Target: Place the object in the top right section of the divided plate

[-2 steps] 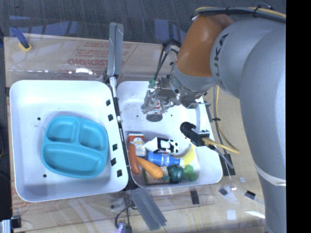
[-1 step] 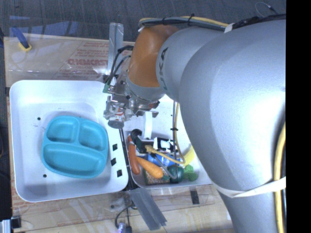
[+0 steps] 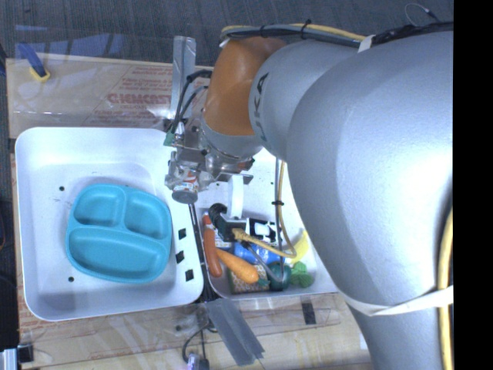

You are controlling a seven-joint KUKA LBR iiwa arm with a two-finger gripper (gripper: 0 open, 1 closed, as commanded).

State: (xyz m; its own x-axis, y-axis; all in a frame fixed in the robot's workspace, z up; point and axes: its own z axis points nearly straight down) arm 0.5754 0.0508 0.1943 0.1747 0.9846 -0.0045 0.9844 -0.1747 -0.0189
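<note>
The big grey arm reaches in from the right and covers much of the right bin. Its claw hangs over the wall where the two white bins meet. I cannot tell how the claw is set, and I see nothing in it.

The blue divided plate lies in the left bin, near the middle, and all its parts look bare. The toys lie heaped at the near edge of the right bin: a carrot, a red stick-like toy, something green and some things I cannot name. The one to move is most likely in this heap.

What could go wrong? The toys touch and lie on each other, so the claw may pinch two, or slip off and come up with none. The heap sits close to the bin wall, so the claw may bump it. Then the plate's top right part is small, and a toy let go too soon may land in the wrong part or in the bin.
</note>
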